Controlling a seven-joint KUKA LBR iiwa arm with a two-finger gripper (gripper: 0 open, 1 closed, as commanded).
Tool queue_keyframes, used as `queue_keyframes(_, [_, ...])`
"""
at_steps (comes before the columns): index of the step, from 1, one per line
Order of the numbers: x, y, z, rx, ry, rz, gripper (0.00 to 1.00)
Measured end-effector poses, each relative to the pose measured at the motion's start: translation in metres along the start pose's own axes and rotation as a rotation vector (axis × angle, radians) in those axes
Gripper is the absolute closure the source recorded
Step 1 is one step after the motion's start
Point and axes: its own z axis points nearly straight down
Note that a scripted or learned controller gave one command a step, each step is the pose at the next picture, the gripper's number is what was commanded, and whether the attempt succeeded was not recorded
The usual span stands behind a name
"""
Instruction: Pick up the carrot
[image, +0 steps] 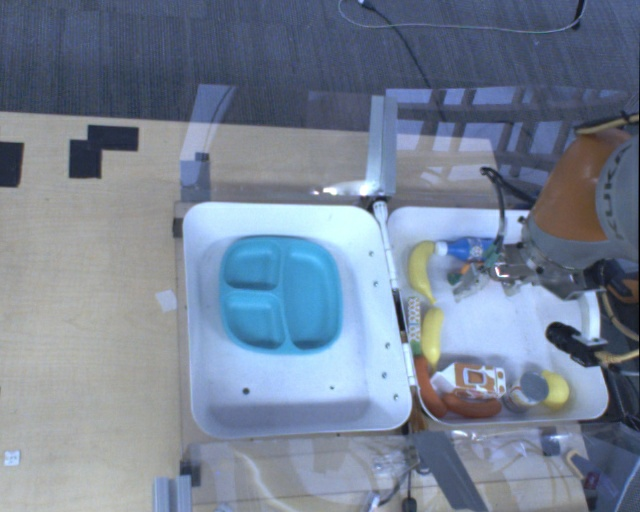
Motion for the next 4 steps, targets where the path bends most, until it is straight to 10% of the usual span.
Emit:
queue_keyframes(1, [0.049, -0.036, -0.021, 0.002, 0.001, -0.006, 0.00])
queue_keyframes(2, [-0.002, 0.040, 0.034, -0.004, -0.003, -0.421, 0.00])
queue_keyframes(3, [0.005, 0.076, 0.035, 0.062, 0.016, -0.563, 0.00])
queue_keyframes(4, [0.006, 0.083, 0.021, 0.030, -0.001, -0.570, 1.00])
